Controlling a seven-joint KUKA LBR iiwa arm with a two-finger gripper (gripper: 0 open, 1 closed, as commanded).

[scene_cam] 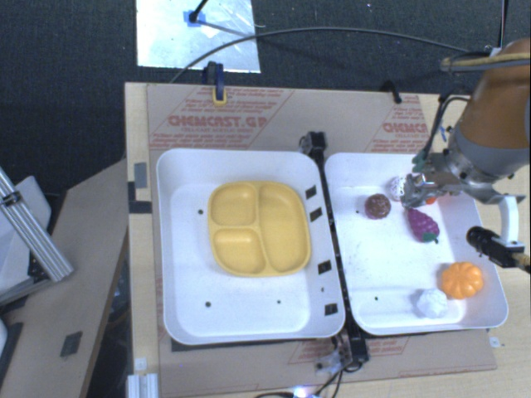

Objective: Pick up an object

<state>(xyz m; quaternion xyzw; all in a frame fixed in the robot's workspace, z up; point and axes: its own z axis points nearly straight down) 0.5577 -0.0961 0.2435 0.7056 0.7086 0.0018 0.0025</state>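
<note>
As the view looks down at a slant, the report runs from the near edge of the surface to the far edge.

Right bin, near corner at about 5 o'clock: a small white crumpled object, with an orange pumpkin-shaped toy just beside it at its 1 o'clock.

Left bin: a yellow divided tray lies near its centre, well apart from the arm's reach.

Right bin, middle to far half: a purple grape-like toy lies with its long axis running roughly from 11 o'clock to 5 o'clock. A small brown round object sits near it at its 10 o'clock.

The hand hangs just above the far end of the purple toy, with the brown object at the hand's 8 o'clock and the purple toy at its 5 o'clock. Both are close; the purple toy appears marginally nearer. Whether the hand is spread or pressed together cannot be told at this resolution, and nothing is seen held.

Judgement: no object is yet picked up. A grasp on the purple toy would call for closing across its short axis.
</note>
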